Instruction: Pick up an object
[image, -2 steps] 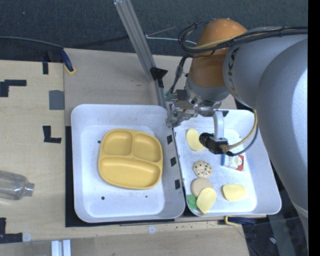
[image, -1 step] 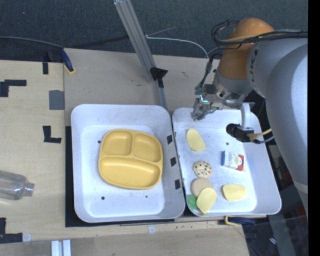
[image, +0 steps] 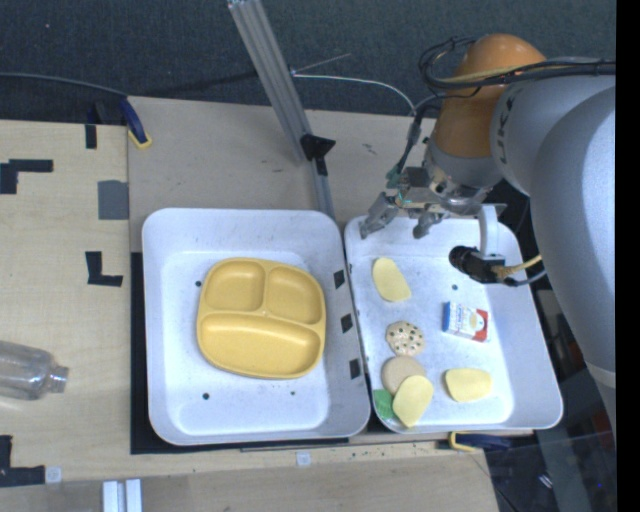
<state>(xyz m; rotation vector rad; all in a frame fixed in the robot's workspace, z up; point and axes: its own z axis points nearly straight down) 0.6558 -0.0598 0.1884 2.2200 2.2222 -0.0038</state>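
My gripper (image: 400, 220) hangs over the back left corner of the right bin (image: 520, 380), its two fingers spread apart with nothing between them. Just below it in the bin lies a pale yellow oblong piece (image: 390, 279). Further forward sit a speckled cookie (image: 404, 337), a small white, red and blue carton (image: 466, 321), a beige round piece (image: 399, 372), a yellow piece (image: 413, 399) over a green scrap (image: 383, 404), and another yellow piece (image: 467, 384).
The left bin (image: 170, 300) holds a yellow divided tray (image: 262, 317). A metal pole (image: 275, 75) slants down to the bins' back edge. A clear plastic bottle (image: 28, 370) lies on the bench at far left. The arm's grey body (image: 570, 150) looms over the right side.
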